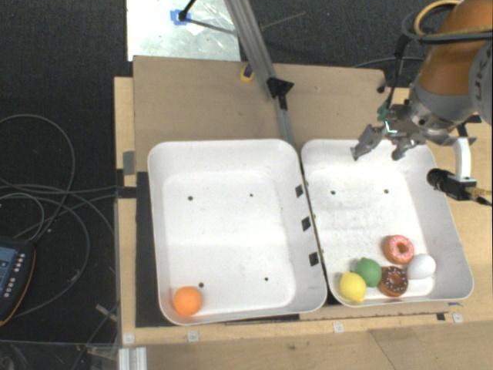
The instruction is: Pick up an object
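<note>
Approach step: gripper (382, 146) spread open, holding nothing, hovering over the right bin's (362, 206) far end. Next move (judged) calls for descent toward the pink donut (398, 248) cluster.

A grey metal pole (258, 45) slanted over the brown bench's (323, 99) far edge; black cables (46, 199) and a dark handheld pendant (11, 272) lay beyond its left edge

No readable text anywhere here. The white bins (231, 160) carry only small dark dots and black clips, no lettering. The handheld unit (11, 272) at the left edge shows a screen and buttons, all too small to read. Blue tape (180, 17) up top bears no marking.
</note>
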